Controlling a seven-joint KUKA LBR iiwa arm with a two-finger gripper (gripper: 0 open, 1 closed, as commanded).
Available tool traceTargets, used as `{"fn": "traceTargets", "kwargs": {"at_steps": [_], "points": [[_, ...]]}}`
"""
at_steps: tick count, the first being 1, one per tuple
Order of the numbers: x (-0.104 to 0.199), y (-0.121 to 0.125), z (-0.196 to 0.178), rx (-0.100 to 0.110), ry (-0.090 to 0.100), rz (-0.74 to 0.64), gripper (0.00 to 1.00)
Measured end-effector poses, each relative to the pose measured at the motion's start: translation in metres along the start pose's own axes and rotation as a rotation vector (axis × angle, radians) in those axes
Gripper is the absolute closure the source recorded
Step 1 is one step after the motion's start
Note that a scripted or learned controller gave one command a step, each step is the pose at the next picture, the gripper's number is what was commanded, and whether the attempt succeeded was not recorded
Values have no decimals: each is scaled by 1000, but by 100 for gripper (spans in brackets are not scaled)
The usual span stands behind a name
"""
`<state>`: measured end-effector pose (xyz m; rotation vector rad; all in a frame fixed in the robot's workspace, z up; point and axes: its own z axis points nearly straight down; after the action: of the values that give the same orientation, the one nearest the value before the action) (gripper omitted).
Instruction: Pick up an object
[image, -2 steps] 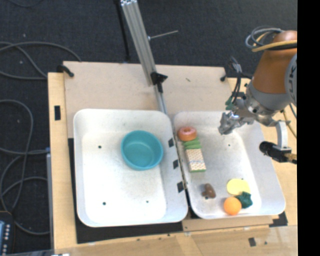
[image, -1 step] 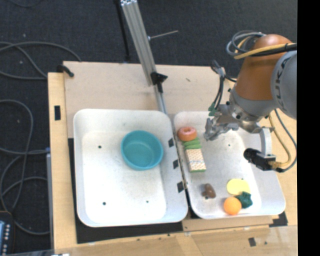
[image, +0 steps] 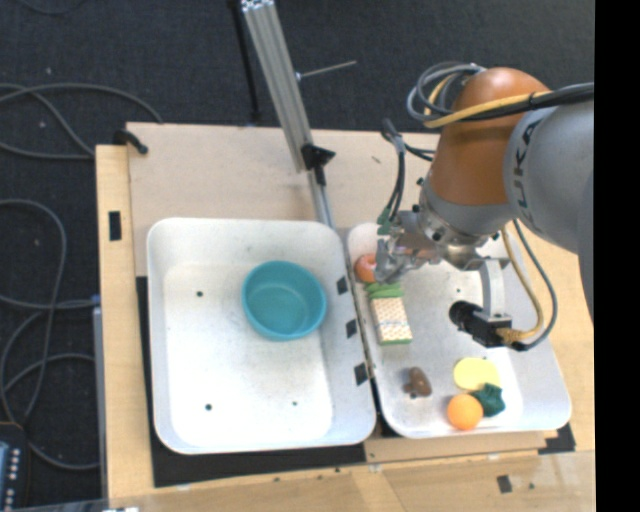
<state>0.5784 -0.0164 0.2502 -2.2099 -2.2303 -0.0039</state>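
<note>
- The gripper (image: 392, 258) hangs low over the upper left corner of the right bin (image: 535, 385), just beside the wall it shares with the left bin (image: 180, 330).
- Its tip sits next to a small red-orange ball (image: 366, 267), which lies against that shared wall, and just above a green-topped sponge (image: 391, 317); whether it touches either cannot be told.
- How wide the tool stands cannot be told: the wrist and cabling crowd the tip, and nothing can be seen to be caught in it.
- Judged from this, the step in hand is the approach or the descent onto a target, most likely the ball or the top end of the sponge; no lift has begun.
- Other candidates lie well apart toward the near edge of the right bin: a small brown object (image: 417, 381), a yellow piece (image: 474, 373), an orange ball (image: 464, 411) and a dark green piece (image: 492, 400) touching it.
- A teal bowl (image: 285, 299) sits alone in the middle of the left bin.
- The next move calls for closing squarely on one item, then rising straight; the ball is round and close to the wall, so it may roll or slip aside.
</note>
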Motion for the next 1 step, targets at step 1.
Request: {"fn": "traceTargets", "kwargs": {"at_steps": [1], "points": [[55, -15, 11, 1, -3, 2, 100]]}}
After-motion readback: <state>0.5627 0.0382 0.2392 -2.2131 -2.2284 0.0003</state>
